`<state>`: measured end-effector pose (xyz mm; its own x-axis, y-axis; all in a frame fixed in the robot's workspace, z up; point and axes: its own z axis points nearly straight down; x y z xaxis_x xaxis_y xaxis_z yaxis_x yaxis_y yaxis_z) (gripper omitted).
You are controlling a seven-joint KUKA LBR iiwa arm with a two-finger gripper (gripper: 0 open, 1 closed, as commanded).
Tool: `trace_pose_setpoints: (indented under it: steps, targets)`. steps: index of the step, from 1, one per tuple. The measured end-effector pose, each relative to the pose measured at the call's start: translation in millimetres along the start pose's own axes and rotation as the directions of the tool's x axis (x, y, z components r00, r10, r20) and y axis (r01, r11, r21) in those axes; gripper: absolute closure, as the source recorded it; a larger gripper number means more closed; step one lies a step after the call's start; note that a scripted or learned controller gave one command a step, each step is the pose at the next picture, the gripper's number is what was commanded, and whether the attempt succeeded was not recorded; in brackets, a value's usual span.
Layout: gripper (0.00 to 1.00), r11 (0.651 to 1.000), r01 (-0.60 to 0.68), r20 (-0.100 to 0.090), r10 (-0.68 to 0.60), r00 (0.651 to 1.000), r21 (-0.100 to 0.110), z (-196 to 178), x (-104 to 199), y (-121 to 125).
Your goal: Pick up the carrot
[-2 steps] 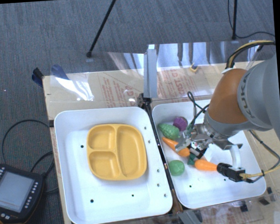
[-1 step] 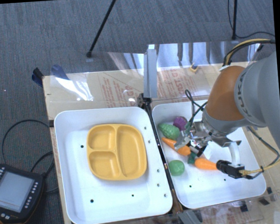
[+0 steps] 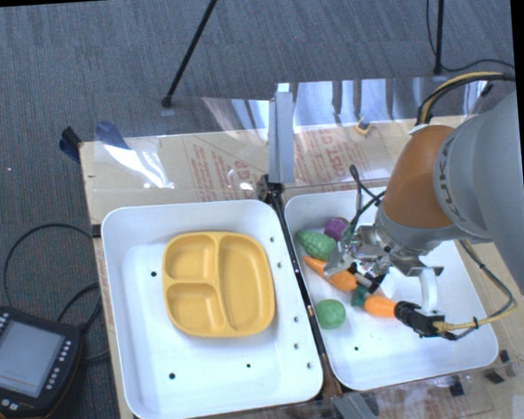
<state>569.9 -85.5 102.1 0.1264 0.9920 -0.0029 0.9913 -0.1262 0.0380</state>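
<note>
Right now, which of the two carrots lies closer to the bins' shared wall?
The carrot beside the dark green vegetable; the other carrot lies further right.

End effector fingers obscured.

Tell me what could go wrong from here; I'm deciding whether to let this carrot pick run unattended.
1. Two carrots lie in the right bin: one carrot beside the gripper, a second carrot just below it. The grasp might land between them or nudge either away.
2. The green ball, the green bumpy vegetable and a purple piece crowd close; the fingers could catch one instead.
3. The cable trails over the bin and may snag.
</note>
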Motion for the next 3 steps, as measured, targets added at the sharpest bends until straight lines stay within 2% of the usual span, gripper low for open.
trace_pose_setpoints:
  steps: [1,2,3]
  targets:
    - [1.00,1.000,-0.001,-0.005,0.001,1.000,0.002,-11.2,0.5,1.9]
    - [0.00,1.000,-0.002,-0.005,0.002,1.000,0.005,-9.8,0.5,1.0]
    - [0.00,0.999,0.005,-0.005,-0.005,1.000,0.049,16.9,-19.0,-56.2]
